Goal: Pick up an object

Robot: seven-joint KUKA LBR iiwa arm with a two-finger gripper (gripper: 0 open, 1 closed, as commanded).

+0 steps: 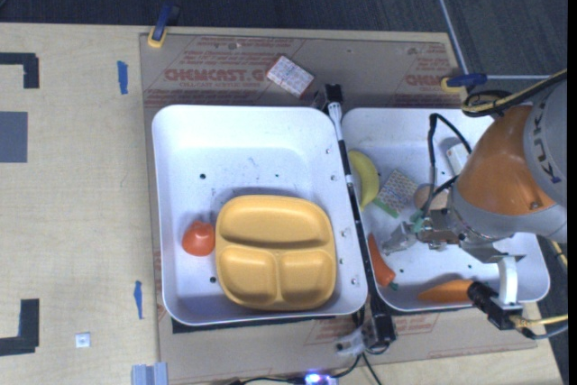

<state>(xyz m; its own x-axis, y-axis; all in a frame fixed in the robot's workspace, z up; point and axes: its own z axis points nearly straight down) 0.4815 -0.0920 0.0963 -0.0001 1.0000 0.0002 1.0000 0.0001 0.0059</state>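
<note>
My gripper (pixel 403 239) hangs low in the right bin (pixel 397 126), near its left half, below the arm's orange band (pixel 505 171). Just beyond it lie a yellow banana (pixel 365 177) and a checkered packet (pixel 396 189). A small green piece (pixel 386 207) sits between them and the gripper. A red-orange item (pixel 380 266) lies against the bin's left wall, close under the gripper. An orange carrot (pixel 446 290) rests along the front wall. The arm hides part of the bin's right side.
The left bin (pixel 171 194) holds a large yellow divided tray (pixel 273 250) and a small orange-red object (pixel 198 238) beside it. A patterned card (pixel 289 75) lies on the cardboard behind the bins. Clamps (pixel 464 81) grip the cardboard's edges.
</note>
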